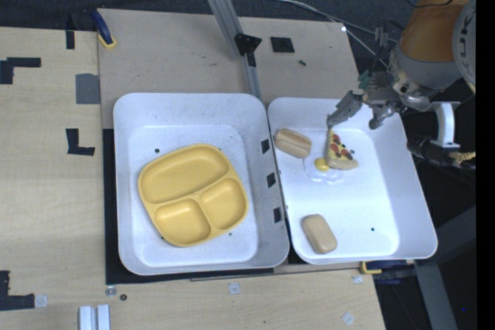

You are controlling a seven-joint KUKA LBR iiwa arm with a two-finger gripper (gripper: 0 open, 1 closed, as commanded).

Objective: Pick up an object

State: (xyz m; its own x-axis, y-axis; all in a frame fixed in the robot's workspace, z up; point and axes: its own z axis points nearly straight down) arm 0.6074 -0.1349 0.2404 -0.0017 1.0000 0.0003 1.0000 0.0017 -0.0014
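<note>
Overhead, the gripper hangs above the right bin's far edge with its two fingers spread apart and nothing between them. Just below it, near the bin's middle, lies a pizza slice toy with a small yellow piece at its left tip. A tan bread roll sits just beside the slice, close to the bin's left wall. Another tan piece rests near the front rim, well apart from both. Bare white floor stretches along the right side of this bin. The left bin holds a yellow divided tray, with open margin along its far and left walls.
</note>
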